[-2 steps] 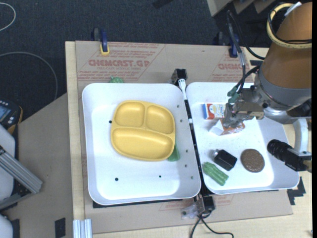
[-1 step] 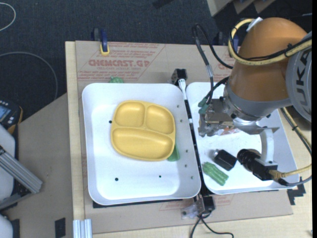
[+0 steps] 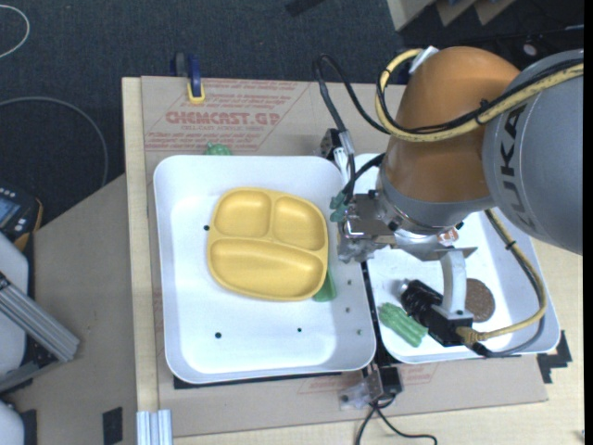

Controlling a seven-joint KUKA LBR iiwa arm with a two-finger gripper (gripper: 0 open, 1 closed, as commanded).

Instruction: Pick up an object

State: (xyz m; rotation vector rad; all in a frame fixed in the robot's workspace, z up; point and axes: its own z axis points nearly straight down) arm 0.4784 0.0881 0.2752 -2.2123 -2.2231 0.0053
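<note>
left bin (image 3: 181, 276): yellow divided plate (image 3: 267, 243), toward 12 o'clock. right bin (image 3: 528, 327): green object (image 3: 402, 324) at 7 o'clock, brown disc (image 3: 478, 297) at centre. arm (image 3: 463, 146) overhead; jaws near the green object, state cannot be told.

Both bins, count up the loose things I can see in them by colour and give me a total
Yellow: 1, the divided tray in the left bin
Green: 2, a small piece by the tray's edge and a ridged piece in the right bin
Brown: 1, a round disc
Total: 4; the arm hides part of the right bin.
</note>
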